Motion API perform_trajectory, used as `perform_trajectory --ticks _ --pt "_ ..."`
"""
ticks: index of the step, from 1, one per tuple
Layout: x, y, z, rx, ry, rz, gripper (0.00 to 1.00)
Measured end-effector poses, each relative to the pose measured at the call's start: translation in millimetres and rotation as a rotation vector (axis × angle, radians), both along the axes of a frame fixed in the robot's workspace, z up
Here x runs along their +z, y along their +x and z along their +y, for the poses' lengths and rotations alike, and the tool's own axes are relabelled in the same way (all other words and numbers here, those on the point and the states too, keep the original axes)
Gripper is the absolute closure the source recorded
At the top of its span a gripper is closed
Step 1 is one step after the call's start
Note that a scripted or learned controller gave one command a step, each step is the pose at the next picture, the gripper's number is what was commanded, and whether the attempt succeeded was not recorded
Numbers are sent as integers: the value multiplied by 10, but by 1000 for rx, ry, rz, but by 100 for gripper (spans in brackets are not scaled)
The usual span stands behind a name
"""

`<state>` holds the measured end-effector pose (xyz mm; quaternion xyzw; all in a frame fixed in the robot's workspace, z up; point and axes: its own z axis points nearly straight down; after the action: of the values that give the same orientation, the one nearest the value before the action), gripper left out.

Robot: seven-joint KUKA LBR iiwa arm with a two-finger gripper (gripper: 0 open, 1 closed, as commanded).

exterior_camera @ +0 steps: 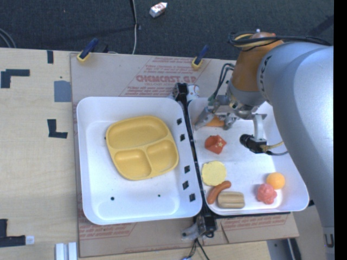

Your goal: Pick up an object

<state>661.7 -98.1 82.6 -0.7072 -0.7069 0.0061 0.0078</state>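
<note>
2 fingers of gripper [216, 119] look spread w/ orange piece [216, 122] between tips, grip unconfirmed; red block [216, 143] just below, right bin [295, 172].

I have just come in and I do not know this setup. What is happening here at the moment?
A grey robot arm reaches in from the right, with its gripper low over the far end of the right bin. Something orange lies just under it, but a grasp cannot be confirmed. Toy foods lie in that bin: a red piece, a yellow disc, a sausage, a bread roll, a pink piece and an orange ball. The left bin holds a yellow divided plate.
</note>
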Motion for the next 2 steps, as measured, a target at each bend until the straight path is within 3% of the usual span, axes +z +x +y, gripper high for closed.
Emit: perform_trajectory --ticks 2 --pt "-3 17 2 -1 0 6 0"
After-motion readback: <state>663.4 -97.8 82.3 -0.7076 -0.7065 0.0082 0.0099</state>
